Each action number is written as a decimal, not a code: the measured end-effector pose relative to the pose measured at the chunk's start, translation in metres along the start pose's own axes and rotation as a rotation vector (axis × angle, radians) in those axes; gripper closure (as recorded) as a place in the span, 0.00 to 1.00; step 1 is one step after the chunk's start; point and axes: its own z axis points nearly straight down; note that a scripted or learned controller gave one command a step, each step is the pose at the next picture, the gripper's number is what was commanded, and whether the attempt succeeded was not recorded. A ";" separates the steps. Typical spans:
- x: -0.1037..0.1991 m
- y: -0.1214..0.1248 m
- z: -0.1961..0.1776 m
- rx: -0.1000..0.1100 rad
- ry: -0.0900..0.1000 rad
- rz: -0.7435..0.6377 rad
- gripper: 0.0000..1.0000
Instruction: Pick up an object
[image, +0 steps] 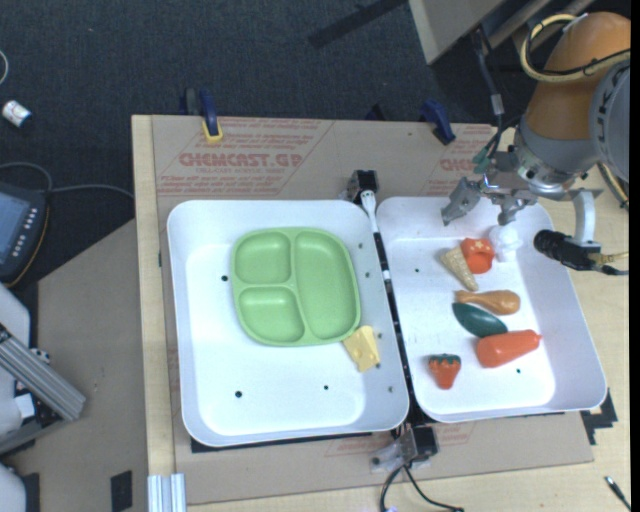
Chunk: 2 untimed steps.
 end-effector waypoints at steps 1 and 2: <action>0.010 -0.003 0.052 -0.001 0.001 -0.001 0.00; 0.009 0.000 0.095 -0.013 -0.006 -0.002 0.00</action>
